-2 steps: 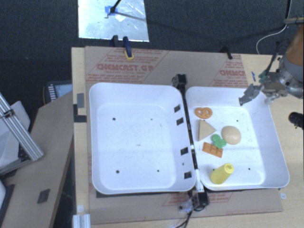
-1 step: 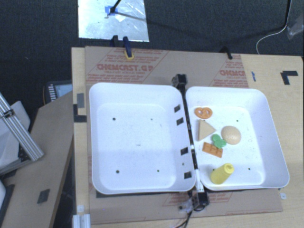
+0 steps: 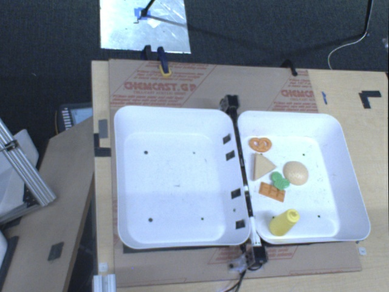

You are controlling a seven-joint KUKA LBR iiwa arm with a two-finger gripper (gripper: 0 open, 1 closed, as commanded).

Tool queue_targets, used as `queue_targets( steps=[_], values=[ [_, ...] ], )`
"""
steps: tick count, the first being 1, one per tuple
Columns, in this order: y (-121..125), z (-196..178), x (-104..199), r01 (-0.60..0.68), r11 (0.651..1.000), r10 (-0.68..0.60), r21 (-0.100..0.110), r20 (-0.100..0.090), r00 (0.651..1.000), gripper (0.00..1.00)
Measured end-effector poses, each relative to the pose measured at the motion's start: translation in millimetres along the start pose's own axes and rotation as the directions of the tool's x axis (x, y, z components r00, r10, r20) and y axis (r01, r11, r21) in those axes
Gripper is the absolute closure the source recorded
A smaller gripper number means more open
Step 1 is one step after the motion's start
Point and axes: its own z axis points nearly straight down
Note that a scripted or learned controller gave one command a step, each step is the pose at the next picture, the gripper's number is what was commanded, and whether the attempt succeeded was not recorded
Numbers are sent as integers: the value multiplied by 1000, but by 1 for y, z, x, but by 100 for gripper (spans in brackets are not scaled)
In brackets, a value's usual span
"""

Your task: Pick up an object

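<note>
Camera view, looking down at a slant: the things to pick from all lie in the right bin [image 3: 355, 187], gathered in its left half near the wall it shares with the other bin. Farthest up is a small orange-brown pretzel [image 3: 260, 143]. Below it lies a tan wedge [image 3: 262, 166], flat on the bin floor, and just to its right sits a round beige ball [image 3: 296, 173]. A small green piece [image 3: 279, 180] is tucked against the lower left of the ball, touching or nearly touching it. An orange waffle-like square [image 3: 271, 191] lies just beneath the green piece. Lower still, apart from the cluster, a yellow bottle [image 3: 284, 222] lies on its side, tilted, close to the bin's near wall.

How far the end effector is open, and whether it has hold of anything, cannot be told.

The left bin [image 3: 176, 117] stands right beside the right one, dark clips along the seam between them. Both rest on a brown printed cardboard sheet [image 3: 182, 85] covering the bench [image 3: 352, 84]. Beyond the bench a shiny silver sheet [image 3: 146, 17] lies on the dark floor.
</note>
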Motion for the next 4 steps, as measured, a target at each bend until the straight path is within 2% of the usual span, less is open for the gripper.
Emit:
queue_targets(
  steps=[1, 2, 3, 4],
  values=[
    [-12, 6, 74, 0, 1000, 0, 6, -6, 1000, 100],
    [-36, 52, 131, -1, 1000, 1, 12, -6, 1000, 100],
    [-50, 51, 228, 4, 1000, -4, 7, -8, 1000, 100],
    [-40, 139, 307, 1, 1000, -1, 16, -6, 1000, 100]
  ],
)
